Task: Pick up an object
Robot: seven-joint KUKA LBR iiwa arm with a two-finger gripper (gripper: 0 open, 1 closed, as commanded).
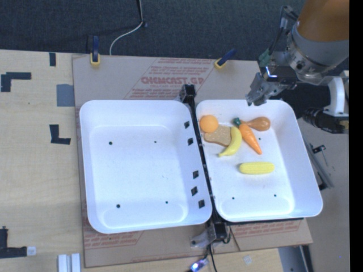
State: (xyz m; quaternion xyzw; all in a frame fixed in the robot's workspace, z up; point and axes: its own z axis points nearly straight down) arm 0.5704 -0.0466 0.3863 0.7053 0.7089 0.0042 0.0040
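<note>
— Where's the arm [320, 24]?
— Reaching in from the right, bent down, its tool [256, 97] hanging over the far rim of the right bin [295, 194]. Open or shut, I cannot tell from here.
— Any writing?
— Red print on the cardboard [164, 79], "CHEMCAST GP" I think.
— And the objects?
— All in the right bin: orange [208, 123], cracker [218, 135], banana [231, 144], carrot [249, 138], pear [258, 123], corn [256, 168]. The left bin [136, 169] sits beside it on the bench [34, 152].
</note>
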